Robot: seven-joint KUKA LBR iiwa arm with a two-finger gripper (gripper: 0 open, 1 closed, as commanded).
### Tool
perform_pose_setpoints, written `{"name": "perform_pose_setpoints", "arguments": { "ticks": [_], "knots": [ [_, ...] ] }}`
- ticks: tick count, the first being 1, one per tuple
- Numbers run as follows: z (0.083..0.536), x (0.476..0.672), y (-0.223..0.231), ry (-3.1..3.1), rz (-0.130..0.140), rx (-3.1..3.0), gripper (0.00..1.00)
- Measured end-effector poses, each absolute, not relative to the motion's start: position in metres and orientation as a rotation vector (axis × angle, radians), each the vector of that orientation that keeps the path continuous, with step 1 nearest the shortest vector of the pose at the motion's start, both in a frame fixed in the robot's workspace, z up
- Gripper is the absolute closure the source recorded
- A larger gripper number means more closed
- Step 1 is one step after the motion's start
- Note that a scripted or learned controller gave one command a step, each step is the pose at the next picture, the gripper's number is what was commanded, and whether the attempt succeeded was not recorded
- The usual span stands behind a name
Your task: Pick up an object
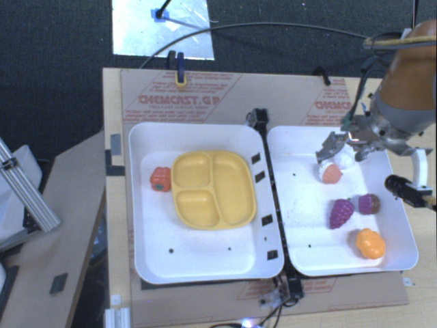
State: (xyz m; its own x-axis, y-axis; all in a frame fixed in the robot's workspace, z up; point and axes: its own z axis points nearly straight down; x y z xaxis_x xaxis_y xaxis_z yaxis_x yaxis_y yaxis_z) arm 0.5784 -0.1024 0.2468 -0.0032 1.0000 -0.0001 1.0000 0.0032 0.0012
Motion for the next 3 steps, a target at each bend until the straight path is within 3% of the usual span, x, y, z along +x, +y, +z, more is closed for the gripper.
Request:
{"name": "perform_pose_setpoints", "arguments": {
  "ticks": [3],
  "knots": [
    [0.102,0.600,-0.098,2.223,-0.002,2.222,0.00]
  ]
}}
